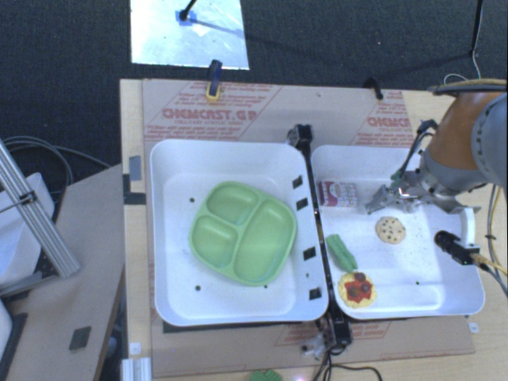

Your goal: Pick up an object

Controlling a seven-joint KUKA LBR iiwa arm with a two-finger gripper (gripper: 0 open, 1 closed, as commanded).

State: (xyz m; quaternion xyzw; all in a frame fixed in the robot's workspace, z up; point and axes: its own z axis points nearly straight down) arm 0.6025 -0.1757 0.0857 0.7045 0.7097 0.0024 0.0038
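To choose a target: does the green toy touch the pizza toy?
Apart. The camera view shows bare white bin floor between the green toy and the pizza toy.

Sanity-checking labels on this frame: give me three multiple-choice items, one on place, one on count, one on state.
1. Where does the green divided plate lie?
A. left bin
B. right bin
C. on the floor

2. How many objects lie in the right bin?
A. two
B. four
C. six

3. How does the cookie stand to the gripper?
A. between its fingers
B. lying on the bin floor just below it
C. stacked on the plate

Key: 1 A, it fills the left bin. 2 B: carton, cookie, green piece, pizza toy. 3 B, it lies flat, ungripped.
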